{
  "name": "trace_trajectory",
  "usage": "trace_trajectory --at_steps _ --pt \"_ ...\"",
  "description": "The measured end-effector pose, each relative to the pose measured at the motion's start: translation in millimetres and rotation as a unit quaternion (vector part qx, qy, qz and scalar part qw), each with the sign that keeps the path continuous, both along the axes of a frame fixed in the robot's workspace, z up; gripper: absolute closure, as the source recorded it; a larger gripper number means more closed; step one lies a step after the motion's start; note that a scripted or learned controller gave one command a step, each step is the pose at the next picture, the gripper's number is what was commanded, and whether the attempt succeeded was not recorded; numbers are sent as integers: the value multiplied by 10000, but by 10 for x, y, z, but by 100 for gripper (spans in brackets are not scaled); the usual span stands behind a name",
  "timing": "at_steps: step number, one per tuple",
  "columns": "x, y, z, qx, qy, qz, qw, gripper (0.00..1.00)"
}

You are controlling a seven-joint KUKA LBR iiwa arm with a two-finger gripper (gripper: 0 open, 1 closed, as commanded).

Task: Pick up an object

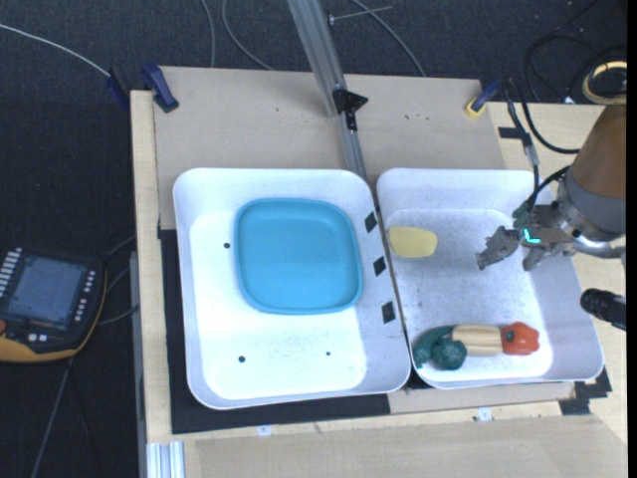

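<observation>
Hovering: I see my gripper over the right bin, close to its right wall and about midway along it.
Jaws: spread apart with bare bin floor between them; I have nothing in hand.
Nearest pick: the wooden peg with a red end, lying against the front wall of the right bin, toward its front right corner.
Direction from jaws: toward the front edge of the bench, nearly straight out from the fingers, near but clear of them.
Long axis: I judge it runs along the front wall, red end pointing to the right wall, so I would close across its width.
Neighbour: a dark green lump touches the peg's left end; crowding risk there.
Alternative: the yellow piece sits by the left wall of the right bin, farther off.
Left bin: carries a blue tray, well apart.
</observation>
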State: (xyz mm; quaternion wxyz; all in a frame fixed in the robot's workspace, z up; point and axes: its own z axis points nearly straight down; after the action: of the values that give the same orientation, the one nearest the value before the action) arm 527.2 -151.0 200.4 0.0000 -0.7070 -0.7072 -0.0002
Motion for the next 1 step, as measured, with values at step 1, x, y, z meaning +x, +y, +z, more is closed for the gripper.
trace_trajectory --at_steps 1 --pt "0 0 0 0 1 0 10000 0"
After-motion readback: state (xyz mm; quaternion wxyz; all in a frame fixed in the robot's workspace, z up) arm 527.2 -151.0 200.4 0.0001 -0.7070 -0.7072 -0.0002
